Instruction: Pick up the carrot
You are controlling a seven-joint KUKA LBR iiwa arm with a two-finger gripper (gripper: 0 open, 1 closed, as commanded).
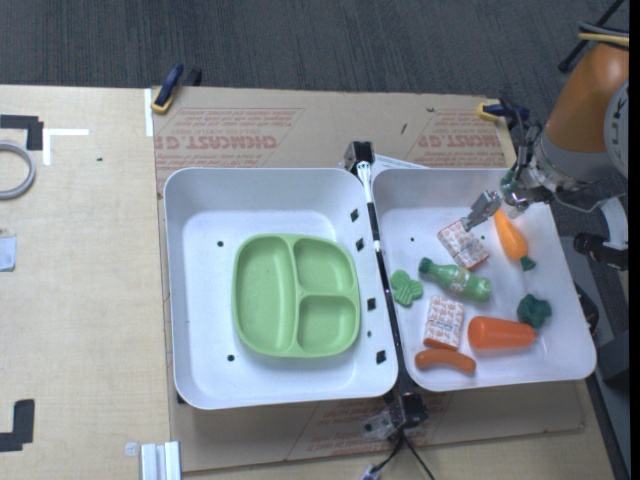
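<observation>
Two orange pieces lie in the right bin [560, 358]. A small carrot [511, 238] with a green tip lies near the bin's right wall, tilted. A larger orange carrot [500, 334] with a dark green leafy top [535, 311] lies near the front right. My gripper [497, 208] hangs over the back right of this bin, just above the small carrot's upper end. Its fingers [481, 212] are spread open with nothing held between them.
The right bin also holds a green bottle [456, 278], two small printed packets [464, 244] [444, 320], a green leaf-shaped piece [405, 288] and a red-orange sausage [446, 361]. A green divided plate [296, 295] sits in the left bin [190, 268].
</observation>
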